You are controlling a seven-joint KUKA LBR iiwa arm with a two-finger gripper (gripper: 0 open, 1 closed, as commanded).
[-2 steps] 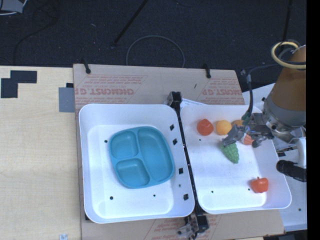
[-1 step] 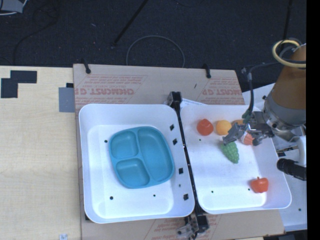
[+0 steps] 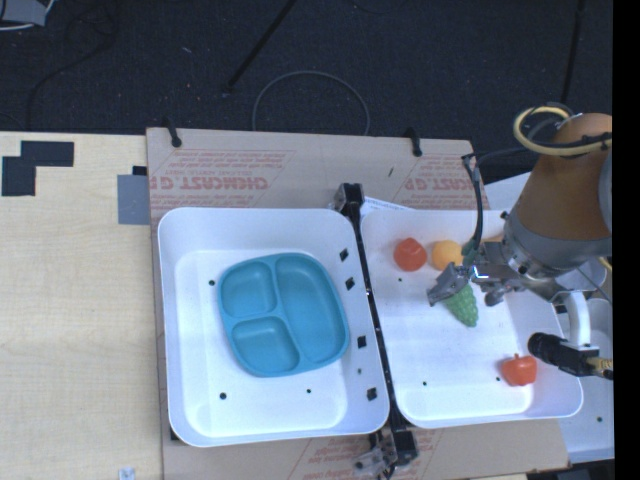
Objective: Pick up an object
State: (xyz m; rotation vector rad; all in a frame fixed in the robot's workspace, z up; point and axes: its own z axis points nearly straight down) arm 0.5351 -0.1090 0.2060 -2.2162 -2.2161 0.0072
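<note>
We found the gripper (image 3: pixel 452 286) low over the right bin (image 3: pixel 440 393), reaching in from the bin's right edge, with its dark fingers pointing toward the divider between the two bins. Whether anything sat between them we could not tell, nor how wide they stood. A green toy vegetable (image 3: pixel 464 308) lay just beside the gripper, touching or nearly touching its lower side. An orange ball (image 3: pixel 446 254) rested just above the gripper, toward the bin's far wall, and a red tomato-like piece (image 3: pixel 409 254) lay beside that ball, nearer the divider. A second red piece (image 3: pixel 518 370) sat well apart, near the bin's near right corner. Between the gripper and the divider, and along the bin's near wall, we saw bare white floor. In the left bin (image 3: pixel 190 388) lay a blue divided plate (image 3: pixel 283 313), roughly centred.
</note>
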